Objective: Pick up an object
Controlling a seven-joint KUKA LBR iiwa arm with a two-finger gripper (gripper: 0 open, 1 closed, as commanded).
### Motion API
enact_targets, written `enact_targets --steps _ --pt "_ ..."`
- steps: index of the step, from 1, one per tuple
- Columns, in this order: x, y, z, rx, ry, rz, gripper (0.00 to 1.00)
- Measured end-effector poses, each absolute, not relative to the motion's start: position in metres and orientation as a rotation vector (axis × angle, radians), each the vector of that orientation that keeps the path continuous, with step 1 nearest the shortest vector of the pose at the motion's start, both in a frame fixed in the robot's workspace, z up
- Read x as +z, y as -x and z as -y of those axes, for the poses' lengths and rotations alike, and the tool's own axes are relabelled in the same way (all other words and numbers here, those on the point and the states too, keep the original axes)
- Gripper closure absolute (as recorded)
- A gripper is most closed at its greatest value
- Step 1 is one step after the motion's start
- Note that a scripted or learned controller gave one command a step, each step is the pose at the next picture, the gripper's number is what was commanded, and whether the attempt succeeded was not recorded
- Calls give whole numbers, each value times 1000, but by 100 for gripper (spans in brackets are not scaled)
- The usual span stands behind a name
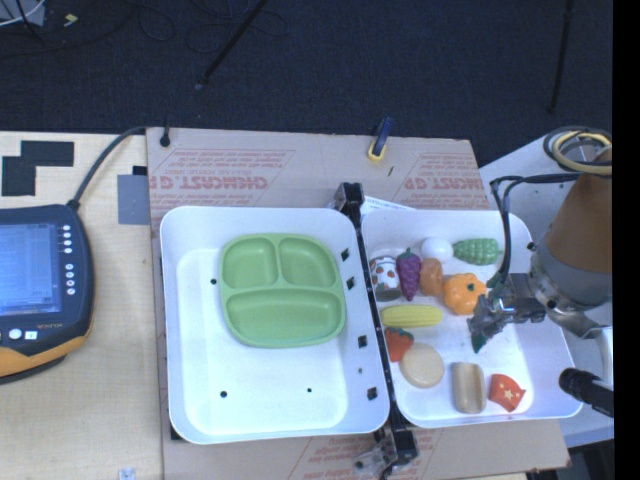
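Gripper (487,323) of the grey arm sits low over the right-hand shallow white bin (540,408), at the centre right of the frame, its dark tip just beside the small orange pumpkin-shaped toy (463,293) and above a bare patch of bin floor. Whether it is released or clenched I cannot tell — the tip is dark and small, and nothing can be made out inside it.

Every candidate for the pick lies in that same bin. Along the upper part are a knobbly green toy vegetable (476,251), a white round piece (436,248), a purple bunch of plastic grapes (408,271) and a brown-and-white rounded toy (384,274). Below them lies a yellow ear of toy corn (411,316), with a red piece (397,344) partly hidden at its lower left. Toward the lower edge of the bin are a pale round disc-like toy (422,365), a tan cylindrical piece (467,387) and a red wedge-shaped toy (507,392).

In the left-hand white bin (200,388) rests a green plastic divided plate (282,290), well apart from the gripper.

By my judgement the task is at the reach-and-grasp stage: all the toys appear to rest in the bin, none lifted. Securing one object — the pumpkin is nearest — and raising it remain to be done.
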State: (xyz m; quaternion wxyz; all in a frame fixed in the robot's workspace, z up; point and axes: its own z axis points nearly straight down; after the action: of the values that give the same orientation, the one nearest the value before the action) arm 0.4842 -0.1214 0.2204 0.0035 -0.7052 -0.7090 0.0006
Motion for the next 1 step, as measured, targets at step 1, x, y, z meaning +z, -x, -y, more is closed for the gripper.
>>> enact_targets --steps 1 --pt "232 -496 69 1 2212 2224 100"
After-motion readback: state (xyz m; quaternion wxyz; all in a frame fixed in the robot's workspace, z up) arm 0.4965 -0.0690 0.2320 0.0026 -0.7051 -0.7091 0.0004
